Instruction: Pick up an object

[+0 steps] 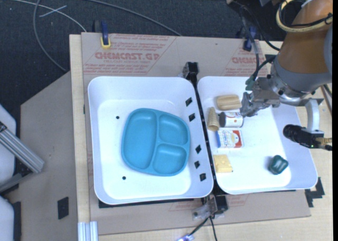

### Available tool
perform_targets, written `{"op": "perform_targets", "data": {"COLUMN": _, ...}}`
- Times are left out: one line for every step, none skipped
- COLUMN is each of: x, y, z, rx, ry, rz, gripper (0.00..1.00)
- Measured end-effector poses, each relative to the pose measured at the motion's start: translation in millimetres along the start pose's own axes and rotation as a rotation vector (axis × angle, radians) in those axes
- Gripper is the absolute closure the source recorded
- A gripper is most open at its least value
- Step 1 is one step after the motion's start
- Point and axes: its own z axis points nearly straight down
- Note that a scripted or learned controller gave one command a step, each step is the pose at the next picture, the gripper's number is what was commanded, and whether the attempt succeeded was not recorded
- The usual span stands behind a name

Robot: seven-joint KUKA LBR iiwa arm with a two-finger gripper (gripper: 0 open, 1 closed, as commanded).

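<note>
My gripper (pixel 247 108) hangs low over the right bin (pixel 301 182), near its back left part. Its tip is right beside a small white container with a red and dark end (pixel 230 121) and just right of a tan block (pixel 227 102). A cork-coloured cylinder (pixel 212 119) lies along the bin's left wall. Below these lie a white packet with blue and red print (pixel 229 140) and a yellow square piece (pixel 223 163). A teal object (pixel 278 165) sits alone at the front right.
The left bin (pixel 100 129) holds a blue divided plate (pixel 155 141). A black divider with clips (pixel 196 124) runs between the bins. The arm's grey body (pixel 303 66) and a black part (pixel 301 135) overhang the right bin's right side.
</note>
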Motion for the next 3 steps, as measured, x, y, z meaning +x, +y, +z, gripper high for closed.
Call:
{"op": "perform_targets", "data": {"x": 45.0, "y": 23.5, "z": 2.1, "rx": -0.004, "ry": -0.001, "rz": 0.0, "gripper": 1.0}}
{"op": "perform_targets", "data": {"x": 93.0, "y": 27.7, "z": 11.4, "rx": 0.0, "ry": 0.0, "rz": 0.0, "gripper": 1.0}}
{"op": "perform_targets", "data": {"x": 132.4, "y": 43.5, "z": 26.2, "rx": -0.002, "ry": -0.001, "rz": 0.001, "gripper": 1.0}}
